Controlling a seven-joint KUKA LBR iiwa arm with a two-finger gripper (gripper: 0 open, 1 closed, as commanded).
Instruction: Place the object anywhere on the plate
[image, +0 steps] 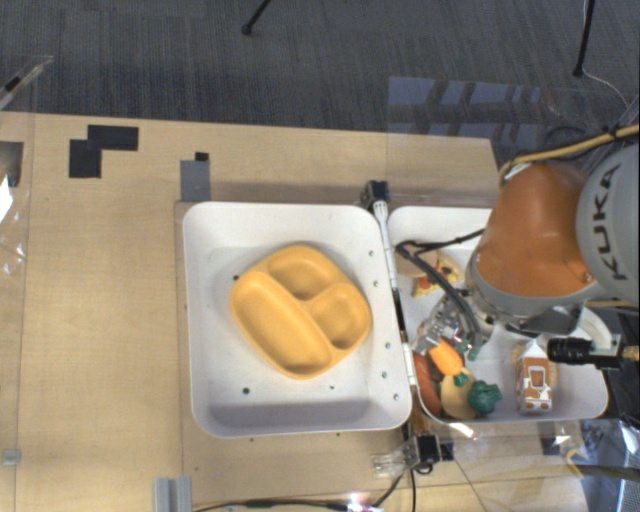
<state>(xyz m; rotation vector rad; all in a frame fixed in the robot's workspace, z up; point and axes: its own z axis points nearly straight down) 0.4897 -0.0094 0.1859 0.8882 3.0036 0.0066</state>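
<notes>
Camera view has us at the pick stage: our gripper (450, 335) hangs low in the right bin (597, 400) over the toy pile, carrot (444, 357) just beneath; whether anything is pinched, we cannot tell. Next we must lift clear over the divider wall (392, 280). The yellow plate (300, 310) lies bare, with open room around it.

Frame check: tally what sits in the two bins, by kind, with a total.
Divided yellow plate, in the left bin: 1
Toy foods clustered at the near-left corner of the right bin, beside the end effector, some overlapping: orange carrot-like piece, pale yellow piece, green piece: 3
Small carton-shaped item, right bin: 1
Total: 5, though the arm hides part of the right bin.
</notes>
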